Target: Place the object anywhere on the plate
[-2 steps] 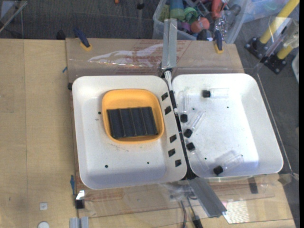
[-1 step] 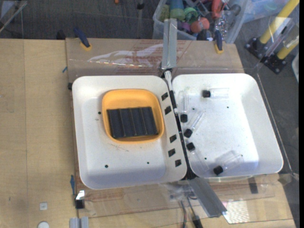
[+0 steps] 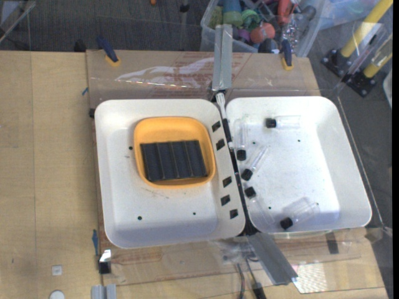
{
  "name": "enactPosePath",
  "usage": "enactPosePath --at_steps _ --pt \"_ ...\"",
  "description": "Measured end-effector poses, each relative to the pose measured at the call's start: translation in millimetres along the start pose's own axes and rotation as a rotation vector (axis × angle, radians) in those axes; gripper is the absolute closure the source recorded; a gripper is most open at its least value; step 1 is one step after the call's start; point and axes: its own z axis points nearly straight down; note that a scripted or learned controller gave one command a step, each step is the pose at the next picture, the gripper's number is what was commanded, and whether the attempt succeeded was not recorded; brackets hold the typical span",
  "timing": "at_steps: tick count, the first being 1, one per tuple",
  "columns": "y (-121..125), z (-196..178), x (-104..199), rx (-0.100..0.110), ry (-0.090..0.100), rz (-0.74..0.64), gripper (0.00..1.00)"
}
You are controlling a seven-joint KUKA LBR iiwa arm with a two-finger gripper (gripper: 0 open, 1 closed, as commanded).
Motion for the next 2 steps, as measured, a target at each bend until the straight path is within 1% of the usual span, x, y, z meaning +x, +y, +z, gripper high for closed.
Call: enactPosePath --at_steps 1,2 --pt "-5.3 -0.6 6.3 0.0 0.001 -0.264 1.0" --pt "-9.8 -0.9 9.4 -0.002 0.001 -0.627 1.0"
